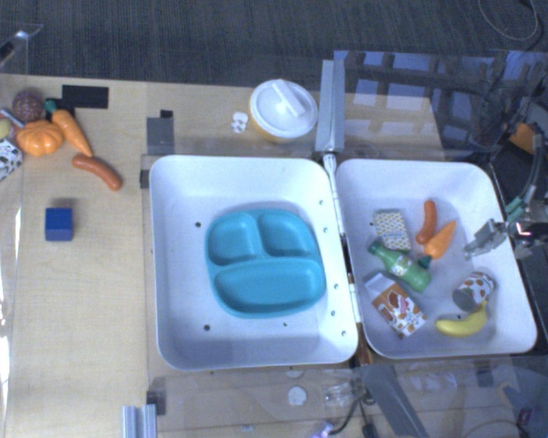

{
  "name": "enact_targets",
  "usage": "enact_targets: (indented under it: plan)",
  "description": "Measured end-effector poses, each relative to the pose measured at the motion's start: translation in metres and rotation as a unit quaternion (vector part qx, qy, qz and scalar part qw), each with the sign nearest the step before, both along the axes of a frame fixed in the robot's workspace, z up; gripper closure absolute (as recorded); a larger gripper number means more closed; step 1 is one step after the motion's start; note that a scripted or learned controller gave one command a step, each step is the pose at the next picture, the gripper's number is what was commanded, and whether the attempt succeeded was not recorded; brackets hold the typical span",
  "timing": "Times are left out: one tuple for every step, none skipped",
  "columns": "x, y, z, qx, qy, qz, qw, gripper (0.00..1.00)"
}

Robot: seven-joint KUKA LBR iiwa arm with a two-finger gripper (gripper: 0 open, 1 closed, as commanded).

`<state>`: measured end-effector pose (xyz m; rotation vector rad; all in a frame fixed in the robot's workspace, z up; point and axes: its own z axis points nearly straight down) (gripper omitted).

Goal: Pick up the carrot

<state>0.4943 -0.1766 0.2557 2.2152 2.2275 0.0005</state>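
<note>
So my gripper is sitting at the right edge of the right bin, poking in over the rim from the right side. Honestly it's small and a bit blurry from up here, so I can't tell how it's set, but nothing is in it.

The carrot is in that same right bin, in the upper middle part, lying at a slant with its fat end up and to the right. It's touching or right up against a thin orange-red sausage on its left. My gripper is near the carrot but clearly apart from it, off to its right.

Other stuff in the right bin: a green bottle lying on its side just below-left of the carrot, a small patterned box above the bottle, a printed carton lower down, a banana near the bottom, and a little spotted cup thing just above the banana.

The left bin has a blue divided tray in the middle.

Out on the bench: a white lidded bowl behind the bins, a blue cube on the left, and a pile of toy food at the far left, including a second carrot next to a small pumpkin.
</note>
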Motion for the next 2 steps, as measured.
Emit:
enact_targets:
  plan:
    - [0.053, -0.010, -0.025, -0.0003, -0.001, -0.062, 0.9981, 0.00]
    - [0.081, -0.018, -0.159, -0.0010, -0.004, 0.027, 0.9996, 0.00]
